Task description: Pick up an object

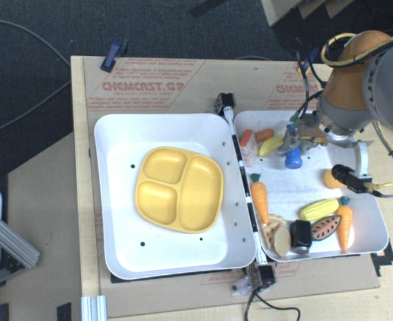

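The right bin [367,243] holds several toy foods. A carrot [259,202] lies along its left wall. A second carrot [344,226], a corn cob [319,209] and a watermelon slice [325,227] sit at the front right. A small blue piece [293,159] lies at the back, with a yellow piece [270,147], an orange piece [265,134] and a red piece [246,138] to its left. My gripper [293,140] hangs low over the back of this bin, right above the blue piece. Whether it touches the piece is unclear.
The left bin [116,179] bears a yellow divided plate [180,189]. A black block [300,235] and a pale bread-like piece [275,237] lie at the right bin's front left corner. An orange ball [331,178] sits under the wrist. The divider [240,172] runs between the bins.
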### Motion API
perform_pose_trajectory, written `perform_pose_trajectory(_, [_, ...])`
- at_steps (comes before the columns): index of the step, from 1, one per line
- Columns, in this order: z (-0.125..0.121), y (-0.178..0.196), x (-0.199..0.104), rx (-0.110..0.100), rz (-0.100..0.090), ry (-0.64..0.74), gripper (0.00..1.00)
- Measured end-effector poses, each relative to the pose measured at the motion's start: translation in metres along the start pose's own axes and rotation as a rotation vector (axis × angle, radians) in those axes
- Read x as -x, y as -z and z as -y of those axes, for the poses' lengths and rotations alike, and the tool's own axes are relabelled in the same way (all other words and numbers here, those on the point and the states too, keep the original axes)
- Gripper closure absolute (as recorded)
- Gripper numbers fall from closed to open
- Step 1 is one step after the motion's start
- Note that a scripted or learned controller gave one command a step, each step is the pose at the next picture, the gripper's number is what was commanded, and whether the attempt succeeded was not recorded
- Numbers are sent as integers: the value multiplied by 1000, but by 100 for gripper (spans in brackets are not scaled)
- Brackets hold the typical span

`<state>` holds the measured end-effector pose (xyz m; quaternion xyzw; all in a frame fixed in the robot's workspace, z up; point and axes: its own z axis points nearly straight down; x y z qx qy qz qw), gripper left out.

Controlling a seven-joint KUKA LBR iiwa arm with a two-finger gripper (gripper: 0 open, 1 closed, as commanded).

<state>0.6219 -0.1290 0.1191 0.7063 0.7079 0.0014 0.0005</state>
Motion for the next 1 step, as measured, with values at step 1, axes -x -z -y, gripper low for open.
perform_pose_trajectory(1, [51,66,-72,-3,-1,0,100])
